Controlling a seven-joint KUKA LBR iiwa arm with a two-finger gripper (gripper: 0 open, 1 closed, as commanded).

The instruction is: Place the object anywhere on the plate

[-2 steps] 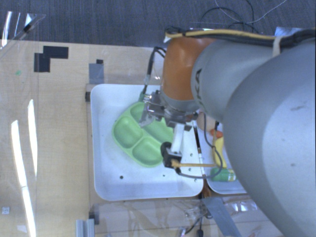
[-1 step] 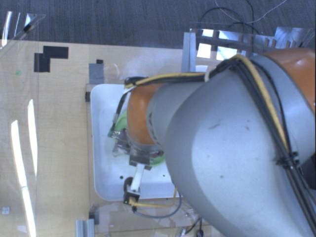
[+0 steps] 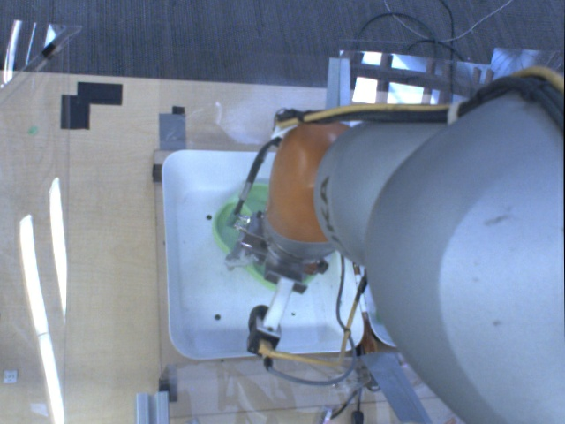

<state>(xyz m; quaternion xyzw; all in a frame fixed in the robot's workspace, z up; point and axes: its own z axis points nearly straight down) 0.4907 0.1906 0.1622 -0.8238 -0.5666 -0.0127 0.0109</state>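
A light green plate (image 3: 231, 221) lies in the white left bin (image 3: 181, 263), toward its middle. My gripper (image 3: 242, 244) hangs low over the plate's right part, below the orange wrist band. The grey arm comes in from the right and covers most of the plate and whatever lies under the gripper. Just a left crescent of the plate can be seen.
The arm's bulk hides the right side of the left bin and nearly all of the right bin. Bare white bin floor lies left of and in front of the plate. Black markers (image 3: 88, 102) sit on the wooden bench at the far left.
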